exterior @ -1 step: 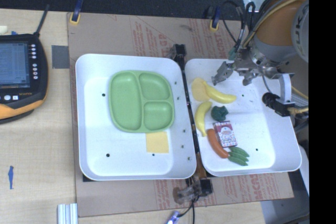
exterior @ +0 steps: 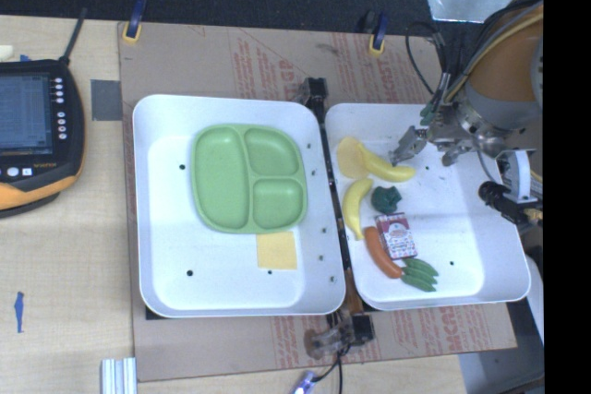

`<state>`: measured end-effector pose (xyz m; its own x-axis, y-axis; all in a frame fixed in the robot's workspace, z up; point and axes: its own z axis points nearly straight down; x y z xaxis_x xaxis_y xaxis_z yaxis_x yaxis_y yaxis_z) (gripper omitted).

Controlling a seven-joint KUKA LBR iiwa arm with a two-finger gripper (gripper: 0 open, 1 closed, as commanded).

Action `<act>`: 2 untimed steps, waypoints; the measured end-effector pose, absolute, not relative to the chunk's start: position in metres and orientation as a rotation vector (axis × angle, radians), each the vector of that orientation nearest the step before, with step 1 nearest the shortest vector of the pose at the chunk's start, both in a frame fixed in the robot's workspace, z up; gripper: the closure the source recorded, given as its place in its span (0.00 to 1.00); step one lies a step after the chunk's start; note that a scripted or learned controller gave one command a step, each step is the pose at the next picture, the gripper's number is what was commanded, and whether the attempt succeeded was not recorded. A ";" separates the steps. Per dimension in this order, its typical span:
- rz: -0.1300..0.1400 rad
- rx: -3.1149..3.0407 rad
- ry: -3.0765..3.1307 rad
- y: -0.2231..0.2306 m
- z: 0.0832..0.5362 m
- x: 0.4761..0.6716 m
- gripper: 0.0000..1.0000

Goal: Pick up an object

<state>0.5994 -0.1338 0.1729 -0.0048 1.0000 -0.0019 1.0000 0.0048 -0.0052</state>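
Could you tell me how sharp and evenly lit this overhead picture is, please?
Camera view: soft overall, small items like the red carton slightly blurred; lighting even, faint shadows inside the left bin; dark floor at top underexposed; the tool looks smeared.

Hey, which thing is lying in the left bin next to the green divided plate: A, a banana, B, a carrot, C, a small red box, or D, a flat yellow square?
D: a flat yellow square lies just below the green divided plate in the left bin.
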 end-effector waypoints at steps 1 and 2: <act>0.007 -2.213 -2.225 -0.116 0.116 0.594 0.00; 0.003 -2.218 -2.224 -0.174 0.181 0.605 0.00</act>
<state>0.6050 -0.1740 0.1811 -0.0024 1.0000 -0.0012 1.0000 0.0024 -0.0019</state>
